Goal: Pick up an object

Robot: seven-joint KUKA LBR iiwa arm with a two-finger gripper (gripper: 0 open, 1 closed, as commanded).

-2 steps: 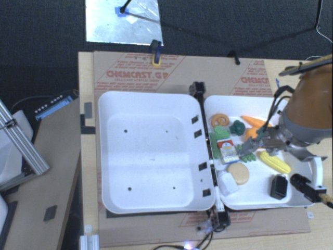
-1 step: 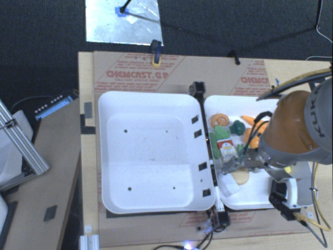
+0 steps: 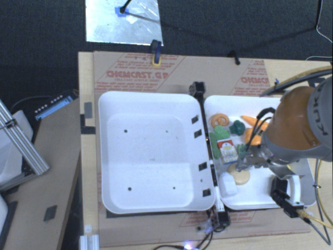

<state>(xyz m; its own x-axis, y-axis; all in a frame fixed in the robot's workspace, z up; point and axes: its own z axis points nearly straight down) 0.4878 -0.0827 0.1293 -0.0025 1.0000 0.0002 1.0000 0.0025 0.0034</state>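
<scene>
A bench (image 3: pixel 86 155) seen from above at a slant, topped by a brown cardboard sheet (image 3: pixel 171 69) printed with red lettering. Two shallow white bins sit side by side on the sheet, touching along a row of black clips (image 3: pixel 200 134). The left bin (image 3: pixel 151 150) lies toward nine o'clock, the right bin (image 3: pixel 255 199) toward three o'clock. At twelve o'clock a blue and yellow clamp (image 3: pixel 155 53) grips the sheet's far edge. A small grey patch (image 3: pixel 87 108) lies on the bare bench near ten o'clock.

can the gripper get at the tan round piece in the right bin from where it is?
Probably yes. The gripper hangs just above the tan round piece, with only a white item beside it.
</scene>
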